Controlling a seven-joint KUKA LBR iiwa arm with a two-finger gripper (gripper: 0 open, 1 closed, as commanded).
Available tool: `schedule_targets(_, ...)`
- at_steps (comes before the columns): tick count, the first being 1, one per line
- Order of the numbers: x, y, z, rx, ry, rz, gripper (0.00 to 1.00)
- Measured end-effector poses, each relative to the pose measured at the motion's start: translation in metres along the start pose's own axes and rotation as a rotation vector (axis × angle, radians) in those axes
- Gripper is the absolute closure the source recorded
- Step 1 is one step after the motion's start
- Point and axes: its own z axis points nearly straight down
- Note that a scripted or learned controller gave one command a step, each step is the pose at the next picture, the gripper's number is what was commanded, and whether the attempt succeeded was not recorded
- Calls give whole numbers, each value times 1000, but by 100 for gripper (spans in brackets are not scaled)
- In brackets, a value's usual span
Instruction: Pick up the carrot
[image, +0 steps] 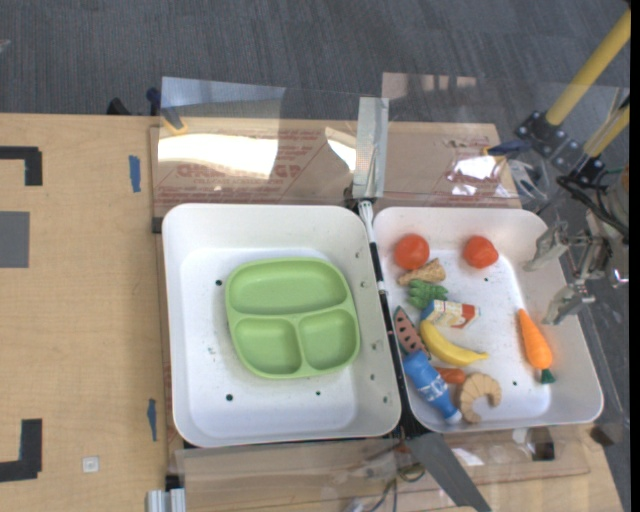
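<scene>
The carrot (536, 343), orange with a small green top at its near end, lies on the floor of the right bin (505, 290) close to the bin's right wall. My gripper (558, 276) hovers at the bin's right rim, just beyond the carrot's far tip. Its two metal fingers (548, 249) are spread apart and point into the bin. Nothing sits between them, and the carrot is apart from them.
The right bin also holds two red tomatoes (411, 250) (481, 251), a green vegetable (425, 293), a banana (452, 347), a watermelon slice (404, 332), a blue bottle (430, 383) and a croissant (478, 392). A green divided plate (292, 316) sits in the left bin (190, 300).
</scene>
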Motion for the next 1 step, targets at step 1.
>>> schedule_targets(1, 33, -9, 109, 1, -3, -326, 0)
